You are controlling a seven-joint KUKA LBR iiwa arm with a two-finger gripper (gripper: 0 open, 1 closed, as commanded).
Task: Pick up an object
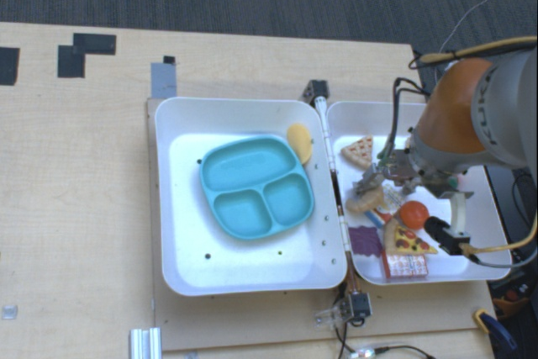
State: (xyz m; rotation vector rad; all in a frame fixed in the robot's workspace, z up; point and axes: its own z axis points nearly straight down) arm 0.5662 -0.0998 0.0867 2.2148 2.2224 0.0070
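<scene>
— Where is the two-finger gripper [376, 177] seen?

— It is seen low in the right white bin [487, 223], over a cluster of toys. Whether anything is clamped cannot be told; the tips are lost against the clutter.

— What is found directly beneath it?

— A tan, lumpy bread-like toy [366, 199] is seen just under the tips, apparently touching them. An orange round ball [413, 213] is placed just to its right, and a pizza-slice toy with red dots [409, 241] is laid in front of the ball, resting on a red-and-white printed packet [407, 266]. A purple square cloth [365, 240] is spread beside these, and a second tan wedge with red spots [359, 151] is set farther back.

— And the left white bin [172, 206]?

— A turquoise plastic divided plate with three compartments [255, 186] is laid there, with a yellow egg-shaped toy [300, 141] touching its far right corner. The grey arm with the orange band [458, 109] is extended in from the right.
</scene>
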